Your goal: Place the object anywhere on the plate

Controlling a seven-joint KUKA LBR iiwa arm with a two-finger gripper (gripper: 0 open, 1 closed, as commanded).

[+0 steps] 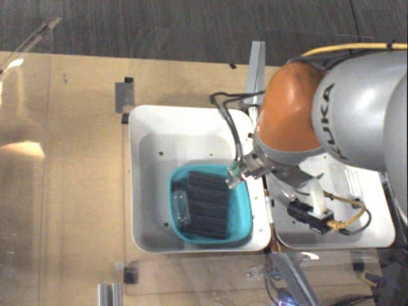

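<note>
**Bench and surroundings: object found on plate**

1. Landmark. A turquoise plate with a raised rim sits in the left white bin, towards the bin's near right corner.

2. Task item. A black ribbed object lies flat on the plate, covering most of its middle and right portion. It rests on the plate's floor, inside the rim.

3. Second item. At the plate's left edge lies a clear, glassy piece, just beside the black ribbed object. Its outline is faint, and it may be a small bottle or jar on its side.

4. Gripper. The gripper is at the plate's upper right corner, over the rim and close to the top right corner of the black ribbed object. Whether it is spread or closed cannot be told, as the orange band and the grey arm hide most of it.

5. Right white bin. It stands to the right of the plate, touching the left bin, and is largely covered by the arm.

6. Surface. Both bins rest on a pale wooden bench, which extends well to the left of the plate. A bright patch of glare lies far left of the plate.

7. Room. Beyond the plate, past the bench's far edge, is dark grey ribbed flooring. A grey metal post stands beyond the plate's far right corner.
</note>
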